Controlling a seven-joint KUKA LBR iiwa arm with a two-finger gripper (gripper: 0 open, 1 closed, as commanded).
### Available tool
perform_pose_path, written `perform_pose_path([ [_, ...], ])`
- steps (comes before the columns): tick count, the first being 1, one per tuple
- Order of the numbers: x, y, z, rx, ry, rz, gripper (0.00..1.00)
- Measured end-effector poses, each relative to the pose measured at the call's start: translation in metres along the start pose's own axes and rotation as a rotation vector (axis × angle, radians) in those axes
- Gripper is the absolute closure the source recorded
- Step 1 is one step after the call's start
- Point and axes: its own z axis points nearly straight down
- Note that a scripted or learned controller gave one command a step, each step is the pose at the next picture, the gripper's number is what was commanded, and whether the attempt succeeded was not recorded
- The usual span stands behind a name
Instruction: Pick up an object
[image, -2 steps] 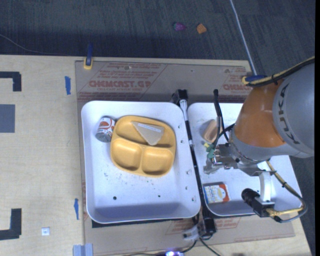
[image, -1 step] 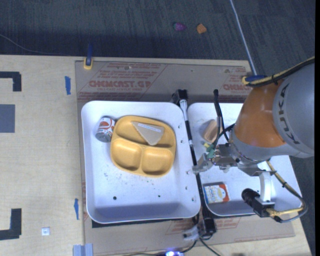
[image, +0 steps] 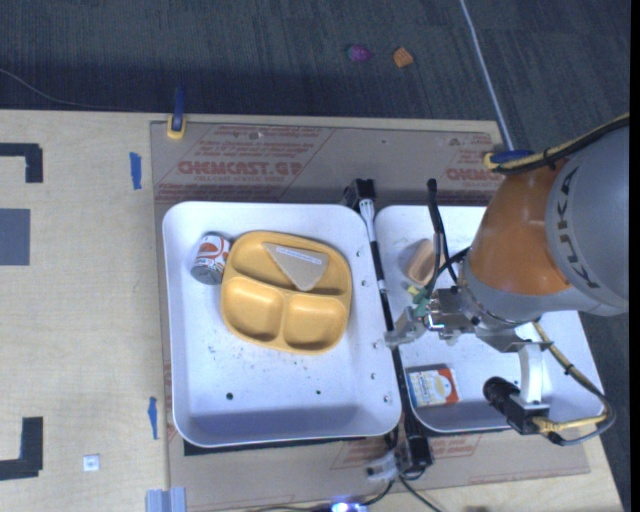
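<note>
Item: gripper (image: 408, 322), low over the left edge of the right bin (image: 560, 415), beside the divide between the two bins; whether its fingers are spread or pressed together cannot be told, as the wrist hides them. Item: small packet (image: 433, 386) with orange print, flat on the right bin's floor near its front left corner, just in front of the gripper and apart from it. Item: tan rounded object (image: 421, 260), toward the back left of the same bin, behind the gripper. Item: yellow divided tray (image: 285, 300) and crushed can (image: 209, 257), left bin (image: 200, 400), can touching the tray's back left side. Handling note: the packet looks nearest; centre above it, descend straight, and close across its narrow side, since it lies thin and flat.
</note>
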Motion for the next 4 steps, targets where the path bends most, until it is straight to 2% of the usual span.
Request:
perform_pose_path([
  [1, -0.095, 0.006, 0.017, 0.001, -0.001, 0.002, 0.0],
  [2, -0.103, 0.007, 0.09, 0.0, -0.001, 0.001, 0.0],
  [3, -0.103, 0.008, 0.08, -0.002, -0.002, 0.001, 1.0],
  [4, 0.003, 0.048, 0.0, 0.001, 0.001, -0.001, 1.0],
])
